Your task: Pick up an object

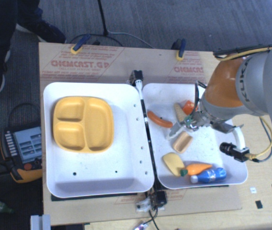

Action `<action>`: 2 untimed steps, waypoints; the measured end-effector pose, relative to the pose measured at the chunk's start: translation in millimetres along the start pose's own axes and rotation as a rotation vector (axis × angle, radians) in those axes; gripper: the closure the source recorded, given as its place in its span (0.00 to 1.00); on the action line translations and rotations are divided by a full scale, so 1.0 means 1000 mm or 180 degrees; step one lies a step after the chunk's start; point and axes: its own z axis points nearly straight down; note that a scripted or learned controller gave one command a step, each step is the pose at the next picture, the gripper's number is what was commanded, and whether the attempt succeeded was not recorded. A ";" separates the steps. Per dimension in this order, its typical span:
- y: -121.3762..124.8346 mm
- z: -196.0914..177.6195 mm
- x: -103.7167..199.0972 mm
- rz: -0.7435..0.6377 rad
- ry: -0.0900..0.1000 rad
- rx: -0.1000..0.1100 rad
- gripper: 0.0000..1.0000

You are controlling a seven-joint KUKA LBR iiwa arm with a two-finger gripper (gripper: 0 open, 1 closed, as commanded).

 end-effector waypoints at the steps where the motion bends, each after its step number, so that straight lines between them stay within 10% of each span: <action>1: 0.001 -0.010 0.001 -0.0002 0.0000 -0.0009 1.00; 2: 0.001 -0.010 0.001 -0.0003 0.0001 -0.0008 0.00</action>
